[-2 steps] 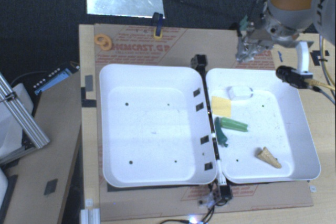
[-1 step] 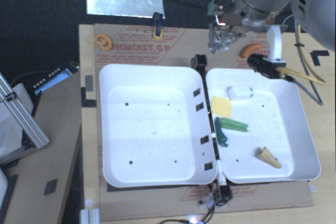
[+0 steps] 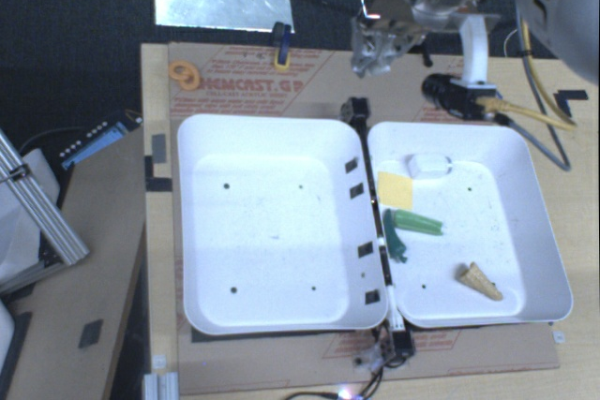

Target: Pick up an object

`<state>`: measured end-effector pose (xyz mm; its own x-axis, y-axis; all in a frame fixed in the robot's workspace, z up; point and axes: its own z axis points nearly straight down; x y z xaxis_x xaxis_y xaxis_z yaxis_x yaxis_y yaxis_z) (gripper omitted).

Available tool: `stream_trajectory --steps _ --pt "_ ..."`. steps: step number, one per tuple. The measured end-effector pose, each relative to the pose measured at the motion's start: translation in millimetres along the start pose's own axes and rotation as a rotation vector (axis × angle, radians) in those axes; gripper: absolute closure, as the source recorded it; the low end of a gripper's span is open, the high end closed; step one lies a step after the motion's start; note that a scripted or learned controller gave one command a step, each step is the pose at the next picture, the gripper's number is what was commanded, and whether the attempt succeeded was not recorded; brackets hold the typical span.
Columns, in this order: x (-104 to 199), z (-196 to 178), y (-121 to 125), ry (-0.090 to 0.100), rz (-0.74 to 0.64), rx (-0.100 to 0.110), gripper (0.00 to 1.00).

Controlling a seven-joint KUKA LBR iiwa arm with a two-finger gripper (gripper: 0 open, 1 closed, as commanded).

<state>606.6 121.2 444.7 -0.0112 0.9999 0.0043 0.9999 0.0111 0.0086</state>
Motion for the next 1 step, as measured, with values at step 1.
stream_trajectory --steps 1 --pt "50.3 0.9 -29.3 -0.002 0.002 0.008 1.0"
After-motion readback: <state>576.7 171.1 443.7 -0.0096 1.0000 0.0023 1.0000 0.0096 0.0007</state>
